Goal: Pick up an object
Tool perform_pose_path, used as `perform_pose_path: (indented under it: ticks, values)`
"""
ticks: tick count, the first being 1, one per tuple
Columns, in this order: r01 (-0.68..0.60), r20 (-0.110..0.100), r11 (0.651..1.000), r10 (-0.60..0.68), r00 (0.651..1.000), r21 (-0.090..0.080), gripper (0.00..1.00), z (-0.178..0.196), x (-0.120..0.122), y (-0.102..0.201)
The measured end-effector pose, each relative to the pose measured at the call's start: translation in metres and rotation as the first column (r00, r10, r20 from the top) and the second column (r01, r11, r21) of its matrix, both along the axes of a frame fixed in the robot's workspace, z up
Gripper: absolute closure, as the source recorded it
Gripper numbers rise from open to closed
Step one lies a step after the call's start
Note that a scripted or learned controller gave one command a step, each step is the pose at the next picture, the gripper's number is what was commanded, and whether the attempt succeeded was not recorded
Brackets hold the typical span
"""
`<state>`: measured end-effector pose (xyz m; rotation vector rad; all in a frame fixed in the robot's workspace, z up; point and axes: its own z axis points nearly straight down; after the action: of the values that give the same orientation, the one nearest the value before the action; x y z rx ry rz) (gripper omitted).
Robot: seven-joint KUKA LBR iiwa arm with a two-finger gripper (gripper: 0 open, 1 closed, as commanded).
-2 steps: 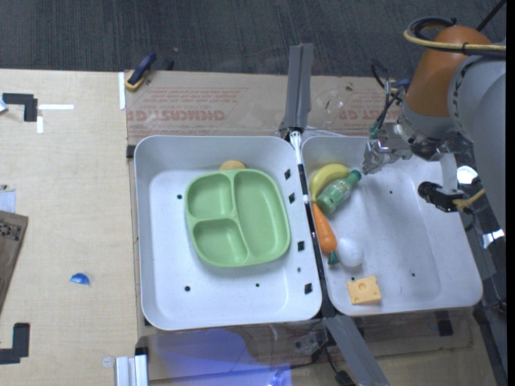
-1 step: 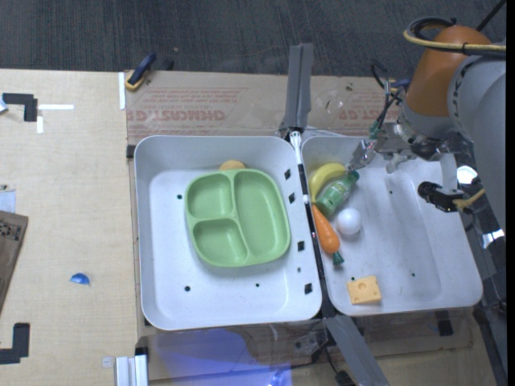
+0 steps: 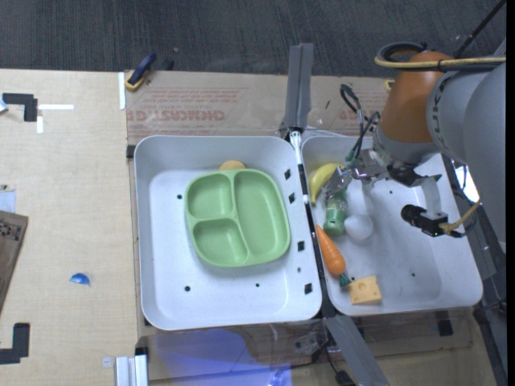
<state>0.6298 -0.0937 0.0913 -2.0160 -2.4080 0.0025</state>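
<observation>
The banana (image 3: 321,176) is lying in the right bin (image 3: 418,292), up against its left wall, and the gripper (image 3: 348,177) is sitting just at the banana's 3 o'clock, its tip almost touching the fruit. I am not seeing anything between its fingers, and I cannot tell from here whether they are spread or closed. The arm (image 3: 418,103) is reaching in from 3 o'clock, its orange band sitting above the wrist.

At the gripper's 6 o'clock a green bottle (image 3: 335,213) is lying next to a pale round object (image 3: 359,227). Farther toward 6 o'clock a toy carrot (image 3: 331,253) is resting along the left wall, and a yellow cheese wedge (image 3: 365,289) is lying near the bin's lower edge.

In the left bin (image 3: 161,296) a green divided plate (image 3: 238,216) is occupying the middle, with a small yellow object (image 3: 232,166) peeking out at its 12 o'clock.
</observation>
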Motion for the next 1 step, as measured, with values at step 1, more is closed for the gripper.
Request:
perform_pose_path:
  ticks: [1]
  values:
    - [0.004,0.001,1.0,-0.004,1.0,-0.001,1.0,0.0092,0.0,-0.0023]
